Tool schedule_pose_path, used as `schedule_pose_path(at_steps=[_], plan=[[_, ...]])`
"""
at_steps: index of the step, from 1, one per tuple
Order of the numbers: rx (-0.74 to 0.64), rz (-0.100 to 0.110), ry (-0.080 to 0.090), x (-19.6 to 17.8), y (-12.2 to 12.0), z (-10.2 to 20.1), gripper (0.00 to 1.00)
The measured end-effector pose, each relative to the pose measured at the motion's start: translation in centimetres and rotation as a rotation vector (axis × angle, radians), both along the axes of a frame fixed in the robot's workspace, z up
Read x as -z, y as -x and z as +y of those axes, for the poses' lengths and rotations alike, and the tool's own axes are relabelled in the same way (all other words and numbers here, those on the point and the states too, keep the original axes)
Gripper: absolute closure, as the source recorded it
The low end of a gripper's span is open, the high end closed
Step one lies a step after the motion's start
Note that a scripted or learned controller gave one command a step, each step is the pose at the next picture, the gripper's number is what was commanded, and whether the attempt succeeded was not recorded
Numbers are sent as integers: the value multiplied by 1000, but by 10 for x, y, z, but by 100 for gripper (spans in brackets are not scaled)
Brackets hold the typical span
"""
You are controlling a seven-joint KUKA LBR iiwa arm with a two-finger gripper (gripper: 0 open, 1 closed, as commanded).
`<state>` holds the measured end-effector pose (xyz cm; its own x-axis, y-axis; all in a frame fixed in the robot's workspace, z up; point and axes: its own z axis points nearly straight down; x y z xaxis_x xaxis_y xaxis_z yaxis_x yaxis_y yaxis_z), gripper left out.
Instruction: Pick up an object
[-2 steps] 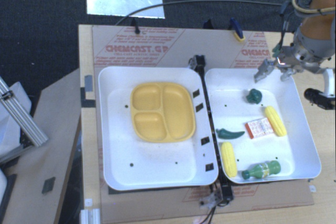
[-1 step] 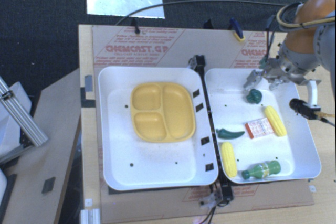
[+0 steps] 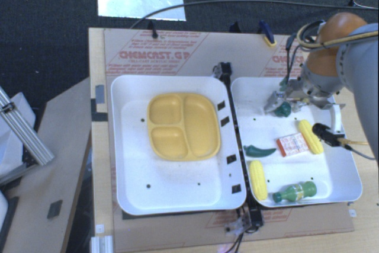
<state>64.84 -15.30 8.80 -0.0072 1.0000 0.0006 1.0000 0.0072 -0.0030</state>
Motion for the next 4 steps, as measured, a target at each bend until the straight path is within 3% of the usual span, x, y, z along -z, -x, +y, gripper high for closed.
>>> schedule_pose_path(at_steps=[1, 2, 4], plan=[[0, -5, 1, 3, -1, 0, 0], [-2, -9, 3, -9, -2, 0, 100], [0, -12, 3, -130, -9, -2, 100]])
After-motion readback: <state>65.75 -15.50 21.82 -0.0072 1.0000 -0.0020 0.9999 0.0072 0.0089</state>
